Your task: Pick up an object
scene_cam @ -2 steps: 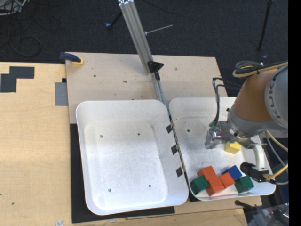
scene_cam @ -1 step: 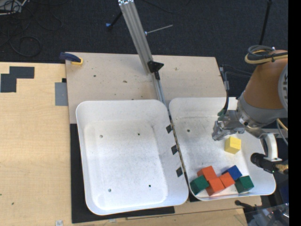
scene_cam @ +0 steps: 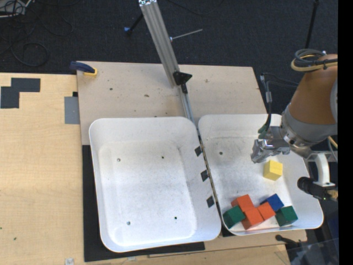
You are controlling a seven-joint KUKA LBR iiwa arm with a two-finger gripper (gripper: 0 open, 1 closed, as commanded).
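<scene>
One matte yellow cube (scene_cam: 273,170) beside claw (scene_cam: 263,151)

Robotics lab: plywood bench (scene_cam: 138,87), aluminium camera mast (scene_cam: 162,40), loose cables (scene_cam: 25,48) on dark carpet.

Objects for pickup: six small blocks in the right bin (scene_cam: 231,131).

A yellow cube (scene_cam: 272,169) lies alone, mid-bin toward the right wall, turned slightly askew. Near the front edge sits a tight cluster: two orange blocks (scene_cam: 248,210) (scene_cam: 266,210), apparently touching, a blue block (scene_cam: 275,201) behind them, and green blocks at the left (scene_cam: 234,216) and right (scene_cam: 286,216) ends.
</scene>
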